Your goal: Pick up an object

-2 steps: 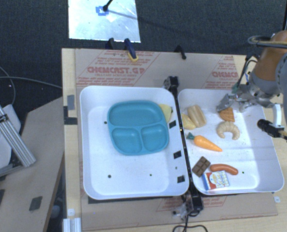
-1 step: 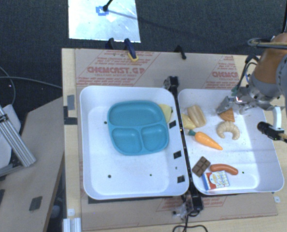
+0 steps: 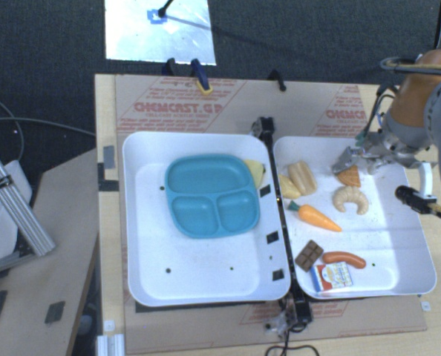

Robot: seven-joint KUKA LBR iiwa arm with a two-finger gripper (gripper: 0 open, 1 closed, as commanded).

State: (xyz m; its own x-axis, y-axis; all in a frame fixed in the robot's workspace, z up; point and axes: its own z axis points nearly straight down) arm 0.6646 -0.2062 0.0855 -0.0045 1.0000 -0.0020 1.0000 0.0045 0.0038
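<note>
Your target, the small orange-brown wedge of toy food (image 3: 347,176), sat in the right shallow white bin (image 3: 410,232) near its far wall, directly under the grey two-finger gripper (image 3: 352,162), touching its tips. You couldn't tell how the gripper stood. A pale croissant (image 3: 352,198) lay just beside it, an orange plastic carrot (image 3: 316,216) nearby.

Blue plate in the left bin

A divided blue plate (image 3: 211,196) lies in the left white bin (image 3: 146,273); a shiny sheet (image 3: 131,21) rests beyond the tabletop (image 3: 57,199).
</note>
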